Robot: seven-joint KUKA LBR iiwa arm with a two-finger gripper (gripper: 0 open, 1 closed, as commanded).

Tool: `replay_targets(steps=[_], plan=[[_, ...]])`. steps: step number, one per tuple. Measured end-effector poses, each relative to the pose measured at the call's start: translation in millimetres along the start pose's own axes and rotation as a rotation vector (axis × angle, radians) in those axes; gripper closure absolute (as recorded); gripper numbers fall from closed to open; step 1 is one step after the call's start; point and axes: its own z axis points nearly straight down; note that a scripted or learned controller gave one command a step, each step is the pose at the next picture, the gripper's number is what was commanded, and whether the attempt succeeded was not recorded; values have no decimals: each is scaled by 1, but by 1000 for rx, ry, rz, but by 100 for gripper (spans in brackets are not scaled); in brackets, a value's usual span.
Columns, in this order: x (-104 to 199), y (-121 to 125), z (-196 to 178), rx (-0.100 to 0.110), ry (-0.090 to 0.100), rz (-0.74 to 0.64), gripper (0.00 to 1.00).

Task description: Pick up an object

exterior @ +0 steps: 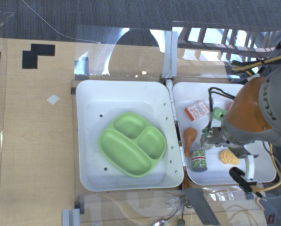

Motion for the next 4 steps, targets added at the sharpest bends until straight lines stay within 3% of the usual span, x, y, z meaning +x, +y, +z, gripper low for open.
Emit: replay_targets(steps=[1, 2, 4], plan=[[0, 0, 0, 0, 0, 0, 0], [-4, -5, 11, 11, -3, 3, 0], [-3, -5, 11, 10, -4, 4, 0]])
